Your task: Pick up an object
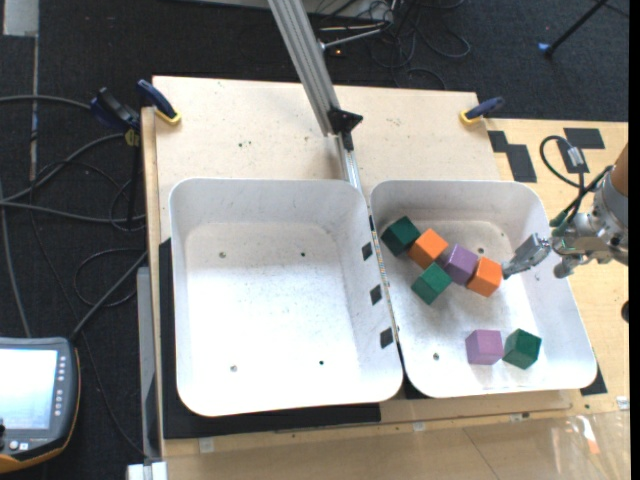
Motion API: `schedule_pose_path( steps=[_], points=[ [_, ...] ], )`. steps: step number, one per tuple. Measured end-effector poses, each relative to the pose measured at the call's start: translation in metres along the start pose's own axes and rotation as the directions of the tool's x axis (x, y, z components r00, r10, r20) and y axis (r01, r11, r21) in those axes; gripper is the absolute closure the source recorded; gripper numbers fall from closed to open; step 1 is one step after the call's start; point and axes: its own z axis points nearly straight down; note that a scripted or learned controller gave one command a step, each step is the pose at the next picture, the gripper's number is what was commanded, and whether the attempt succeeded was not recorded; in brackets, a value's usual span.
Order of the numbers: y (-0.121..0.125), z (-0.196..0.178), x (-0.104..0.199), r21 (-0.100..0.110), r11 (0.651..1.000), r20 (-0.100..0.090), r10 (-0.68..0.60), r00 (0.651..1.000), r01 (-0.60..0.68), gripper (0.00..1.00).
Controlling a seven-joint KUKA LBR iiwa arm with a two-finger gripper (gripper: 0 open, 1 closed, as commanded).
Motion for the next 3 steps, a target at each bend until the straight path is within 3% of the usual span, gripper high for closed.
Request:
schedule_pose_path(
  steps=[1, 3],
  points=[
    [0.0, 0.0, 0.0, -0.001, 1.0, 0.0, 0.002, 1.0, -0.002, 0.0],
    [-0.01, 0.109, 0.002, 0.006, 1.0, -0.002, 0.004, 1.0, -0.004, 0.0]
  ],
)
